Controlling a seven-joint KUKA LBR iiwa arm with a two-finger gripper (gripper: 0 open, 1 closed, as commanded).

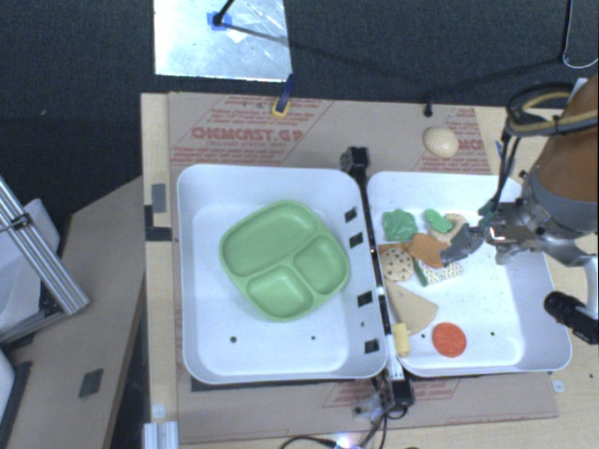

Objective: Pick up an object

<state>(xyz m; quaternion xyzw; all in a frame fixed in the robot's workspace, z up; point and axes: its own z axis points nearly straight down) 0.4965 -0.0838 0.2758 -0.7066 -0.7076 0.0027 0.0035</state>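
Nearest the camera in the right bin (533, 344), a red round piece (449, 340) lies beside a tan wedge (415, 305). Both are well apart from the gripper and are not at risk.

Farther in, the pile of small objects sits against the divider: a speckled cookie (397, 263), an orange-brown piece (427, 249), a patterned white block (443, 271), and behind them two green pieces (401, 224) (437, 220). The items touch or overlap one another.

The gripper (460, 243) is low at the right edge of this pile, next to the orange-brown piece. Whether the jaws are spread or pressed together cannot be determined; the tips are dark and blurred against the clutter. No object is visibly held.

Probable faults:
- Tight packing may let a finger land on top of an item instead of beside it, pushing the pile toward the divider.
- The flat pieces offer little height, so the jaws may close above them and lift nothing.
- Two touching items may be pinched together and one may drop on lift.

The left bin (201, 344) holds a green sectioned plate (284, 260). A beige egg-shaped object (441, 141) rests on the bench beyond the bins.
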